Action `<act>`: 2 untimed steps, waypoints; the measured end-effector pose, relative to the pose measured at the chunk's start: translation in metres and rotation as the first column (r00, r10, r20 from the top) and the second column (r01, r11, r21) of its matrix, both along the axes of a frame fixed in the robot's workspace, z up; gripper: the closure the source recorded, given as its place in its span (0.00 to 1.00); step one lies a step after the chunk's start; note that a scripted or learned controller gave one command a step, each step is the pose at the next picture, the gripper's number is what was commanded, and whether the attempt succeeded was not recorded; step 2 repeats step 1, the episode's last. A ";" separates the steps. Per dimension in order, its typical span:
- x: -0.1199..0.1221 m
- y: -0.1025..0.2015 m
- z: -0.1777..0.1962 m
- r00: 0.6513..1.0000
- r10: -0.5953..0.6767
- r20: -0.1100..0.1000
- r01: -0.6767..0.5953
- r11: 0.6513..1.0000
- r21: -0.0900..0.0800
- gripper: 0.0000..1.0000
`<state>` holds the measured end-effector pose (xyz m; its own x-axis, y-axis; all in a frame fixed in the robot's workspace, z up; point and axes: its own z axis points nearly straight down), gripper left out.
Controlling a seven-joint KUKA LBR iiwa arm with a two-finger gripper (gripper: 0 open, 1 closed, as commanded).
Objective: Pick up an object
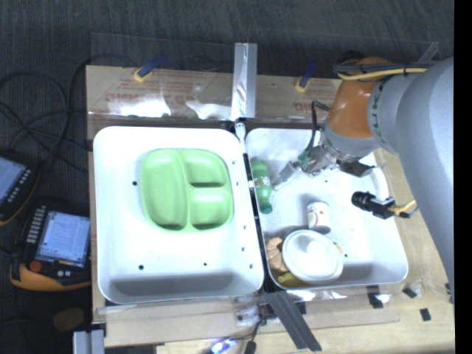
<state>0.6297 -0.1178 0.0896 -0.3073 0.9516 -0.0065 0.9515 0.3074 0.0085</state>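
- A green bottle (260,186) lies against the right bin's (369,268) left wall, just beside the tool's (279,177) tip.
- The tool slants down-left from the wrist; its grip state cannot be told.
- Below it stand a small white cup (318,214) and a white bowl (313,255).
- In the left bin (118,198), well apart, sits a green divided plate (186,188).

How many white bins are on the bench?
2: one bin on the left holds a green plate; the other bin on the right holds the clutter.
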 end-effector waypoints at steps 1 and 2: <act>-0.070 -0.064 0.000 0.997 0.073 0.000 -0.073 0.997 -0.003 0.00; -0.070 -0.064 0.000 0.997 0.073 0.000 -0.073 0.997 -0.003 0.00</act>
